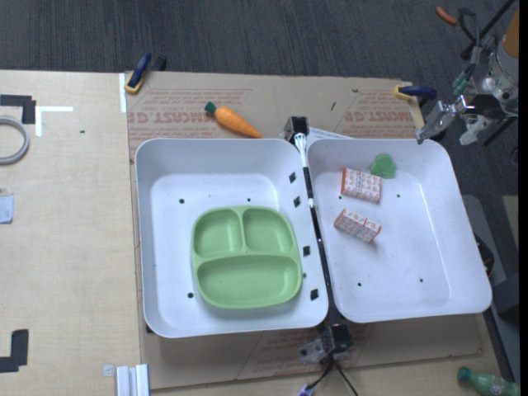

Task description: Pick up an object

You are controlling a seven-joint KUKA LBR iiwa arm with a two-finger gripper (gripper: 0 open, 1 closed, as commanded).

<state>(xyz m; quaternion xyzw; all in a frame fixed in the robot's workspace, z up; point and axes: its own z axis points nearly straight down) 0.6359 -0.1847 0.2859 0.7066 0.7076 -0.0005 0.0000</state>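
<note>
Dark grey carpet floor (247, 19) — pale wood bench (58, 246).

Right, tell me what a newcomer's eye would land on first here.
First the green divided plate, lying in the left bin. Then the two patterned boxes and a small green piece in the right bin. A toy carrot lies on the cardboard behind the bins.

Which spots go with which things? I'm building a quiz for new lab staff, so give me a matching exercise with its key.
Things:
1. plate
2. carrot
3. green lump
4. gripper

Places:
A. on the cardboard behind the left bin
B. in the left bin
C. above the right bin's far right corner
D. near the right bin's far wall

Pairs: 1-B, 2-A, 3-D, 4-C
</note>
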